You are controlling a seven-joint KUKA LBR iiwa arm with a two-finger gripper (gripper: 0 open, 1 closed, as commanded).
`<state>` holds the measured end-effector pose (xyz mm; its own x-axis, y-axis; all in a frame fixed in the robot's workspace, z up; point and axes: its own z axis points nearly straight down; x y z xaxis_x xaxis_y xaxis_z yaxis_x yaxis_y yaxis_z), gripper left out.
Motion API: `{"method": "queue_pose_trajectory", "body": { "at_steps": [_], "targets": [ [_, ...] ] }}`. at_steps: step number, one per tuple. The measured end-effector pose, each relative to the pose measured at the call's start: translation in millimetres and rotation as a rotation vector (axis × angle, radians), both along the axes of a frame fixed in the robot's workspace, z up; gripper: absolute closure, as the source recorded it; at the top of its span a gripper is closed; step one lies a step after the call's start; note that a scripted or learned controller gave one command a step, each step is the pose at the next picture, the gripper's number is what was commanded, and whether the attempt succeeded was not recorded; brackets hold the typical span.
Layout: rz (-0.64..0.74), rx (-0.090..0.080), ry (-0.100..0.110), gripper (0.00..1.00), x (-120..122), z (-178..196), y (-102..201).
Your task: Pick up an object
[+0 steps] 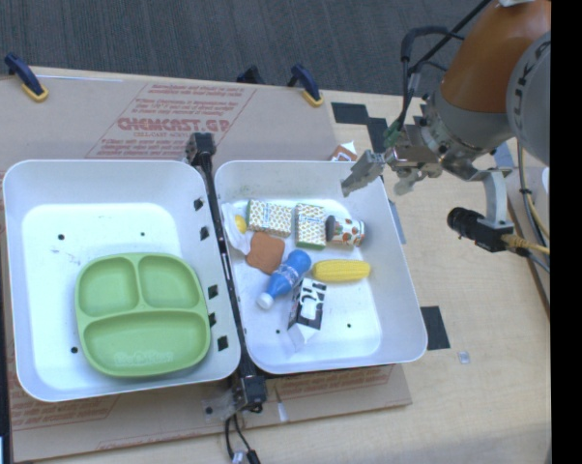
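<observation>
My gripper (383, 179) hangs above the far right corner of the right bin (392, 303), its two fingers apart with nothing between them. Lower in that bin lie two patterned boxes (270, 217) (310, 224) side by side, and a small brown-spotted toy (348, 230) right of them. In front of these are a brown flat piece (266, 251), a blue bottle (287, 275) lying on its side, a yellow corn cob (341, 272) and a black-and-white packet (310, 305). The gripper is above and to the right of all of them, touching none.
The left bin (40, 196) holds a green divided plate (141, 312). A black clip (201, 146) joins the two bins at the far end. Both bins rest on cardboard (165, 114) held by blue clamps (305, 80).
</observation>
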<state>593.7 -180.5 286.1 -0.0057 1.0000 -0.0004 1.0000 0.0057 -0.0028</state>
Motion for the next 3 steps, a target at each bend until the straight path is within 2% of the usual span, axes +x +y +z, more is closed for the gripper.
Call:
{"method": "queue_pose_trajectory", "body": {
  "at_steps": [1,2,3],
  "targets": [
    [0.001,0.001,0.004,0.0,27,-132,-10],
    [0.001,-0.002,-0.005,0.0,49,-190,2],
    [0.005,-0.001,-0.004,1.0,49,-180,3]
  ]
}}
